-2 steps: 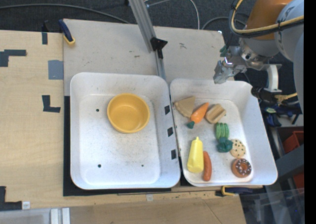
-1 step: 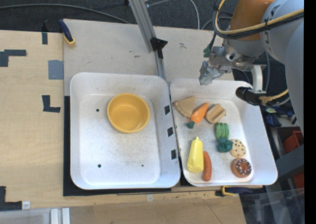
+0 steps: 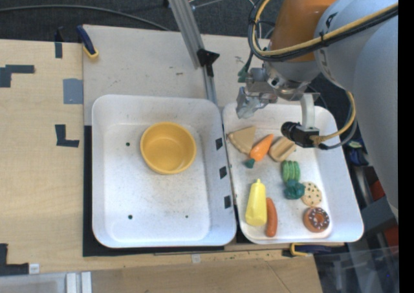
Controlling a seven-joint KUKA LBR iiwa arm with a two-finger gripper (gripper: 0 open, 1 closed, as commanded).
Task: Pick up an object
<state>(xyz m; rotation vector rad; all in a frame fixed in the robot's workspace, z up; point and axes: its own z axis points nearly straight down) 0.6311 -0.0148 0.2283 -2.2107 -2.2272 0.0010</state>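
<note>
The carrot (image 3: 261, 147) lies in the right bin (image 3: 343, 224), propped between a bread wedge (image 3: 242, 138) and a roll (image 3: 282, 149), so it sits tilted. The gripper (image 3: 246, 105) hovers over that bin's far corner, holding nothing; how far it is open cannot be told. The bowl (image 3: 168, 147) sits alone in the left bin (image 3: 110, 220).

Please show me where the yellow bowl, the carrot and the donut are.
yellow bowl (image 3: 168, 147): camera view, on its inner bottom.
carrot (image 3: 262, 147): camera view, on its orange body.
donut (image 3: 316, 219): camera view, on its frosted ring.
</note>
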